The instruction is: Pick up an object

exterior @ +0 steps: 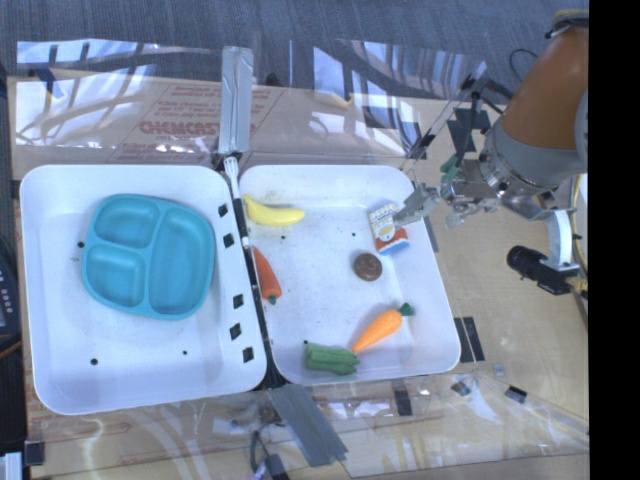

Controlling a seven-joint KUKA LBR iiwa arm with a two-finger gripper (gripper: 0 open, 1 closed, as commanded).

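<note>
The gripper (428,200) hangs over the right rim of the right bin (330,363), its tip just beside the small carton (388,228); whether it is open or closed cannot be told from this slant, and nothing visibly sits in it. The carton, lying tilted in the bin's upper right corner, is the likeliest target: it looks light and fairly stiff, with flat faces that should take a pinch across the narrow sides, though a thin box may crush or slide on the smooth floor. Just below the carton lies a brown disc (368,266), low and hard to pinch. Farther below it are a carrot (379,329) and a green vegetable (331,359); to the carton's left, a banana (272,212) and an orange-red piece (266,274) against the divider. The bin wall close to the carton could obstruct a descent. The left bin (50,298) holds a blue divided plate (150,255).
</note>
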